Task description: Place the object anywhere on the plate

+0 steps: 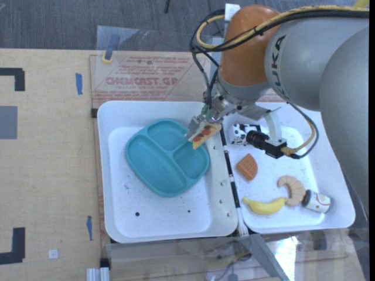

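A teal divided plate [167,157] lies in the left bin [117,215]. My gripper [205,126] hangs over the plate's right rim, shut on a small pizza slice [203,135], yellow with red spots. The slice is tilted, its lower tip above the plate's upper right compartment. The orange wrist band [249,45] and grey arm come in from the upper right.
The right bin [340,215] holds a waffle [247,167], a banana [263,205], a croissant [292,188], a small white and red can [317,202] and a black and white toy [239,134]. A divider ridge [227,174] separates the bins.
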